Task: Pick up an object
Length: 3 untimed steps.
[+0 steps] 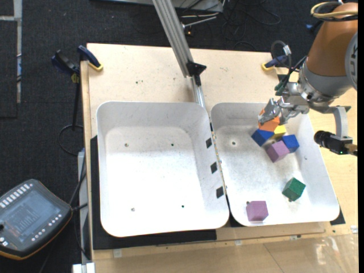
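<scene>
Nearest, purple cube (pixel 257 210) is sitting apart; my pincer (pixel 269 116) is hovering over orange block (pixel 271 124), light and rigid, flat-sided; whether it's spread, I cannot tell.

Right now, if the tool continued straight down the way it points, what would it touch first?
Most likely the orange block at the top of the cluster in the right bin; the tool sits just above it. The blue block and yellow block lie right beside it, and depth is hard to judge.
</scene>
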Each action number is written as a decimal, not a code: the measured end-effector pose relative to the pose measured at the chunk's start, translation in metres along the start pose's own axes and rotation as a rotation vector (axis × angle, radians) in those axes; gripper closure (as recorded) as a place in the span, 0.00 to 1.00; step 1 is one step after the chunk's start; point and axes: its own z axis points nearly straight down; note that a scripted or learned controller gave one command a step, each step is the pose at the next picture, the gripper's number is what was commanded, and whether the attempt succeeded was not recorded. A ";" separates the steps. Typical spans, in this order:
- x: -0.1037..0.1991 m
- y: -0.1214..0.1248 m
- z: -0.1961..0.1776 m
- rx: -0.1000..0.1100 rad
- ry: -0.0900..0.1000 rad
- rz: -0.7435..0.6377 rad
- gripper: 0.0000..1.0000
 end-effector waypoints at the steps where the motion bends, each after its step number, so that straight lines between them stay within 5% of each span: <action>1: 0.062 0.012 -0.001 0.000 0.002 -0.006 1.00; 3: 0.162 0.009 0.010 0.004 0.003 -0.006 1.00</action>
